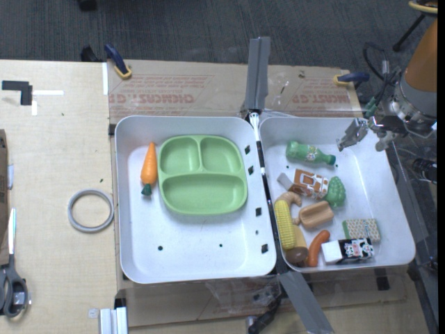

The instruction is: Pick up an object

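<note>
Tool [366, 134] up at the right bin's [398, 207] top rim, fingers spread wide and holding nothing; green bottle [310, 153] lying sideways at about eight o'clock, nearest.

Both white bins [128, 207] look like smooth, faintly glossy plastic. The green divided plate [203, 175] is matt plastic, and the orange carrot [149, 164] beside it looks like smooth plastic too. The counter [49, 158] shows pale, matt wood grain, with brown printed cardboard [174, 92] behind the bins. The pincer [366, 132] gleams like bare metal. The green bottle [310, 153] has a shine.
</note>
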Tool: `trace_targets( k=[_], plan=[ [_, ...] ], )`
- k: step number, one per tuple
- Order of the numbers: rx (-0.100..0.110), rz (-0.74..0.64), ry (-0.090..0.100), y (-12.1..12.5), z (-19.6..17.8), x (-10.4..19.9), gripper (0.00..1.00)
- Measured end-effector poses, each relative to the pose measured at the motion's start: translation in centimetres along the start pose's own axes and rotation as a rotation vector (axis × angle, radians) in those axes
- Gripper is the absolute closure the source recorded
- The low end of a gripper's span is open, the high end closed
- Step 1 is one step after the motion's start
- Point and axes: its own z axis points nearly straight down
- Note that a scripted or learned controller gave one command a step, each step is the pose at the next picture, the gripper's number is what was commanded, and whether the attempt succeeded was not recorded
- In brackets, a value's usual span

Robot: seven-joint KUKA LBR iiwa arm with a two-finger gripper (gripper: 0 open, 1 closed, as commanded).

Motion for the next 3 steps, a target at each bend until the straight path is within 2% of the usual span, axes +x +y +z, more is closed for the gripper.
trace_targets(
  k=[1,2,3],
  plan=[
    [0.001,0.030,0.001,-2.4,8.1,6.9,0.00],
    [-0.001,-0.137,-0.001,3.8,12.3,5.7,0.00],
    [-0.003,-0.066,0.001,-5.3,13.2,6.8,0.00]
  ],
)
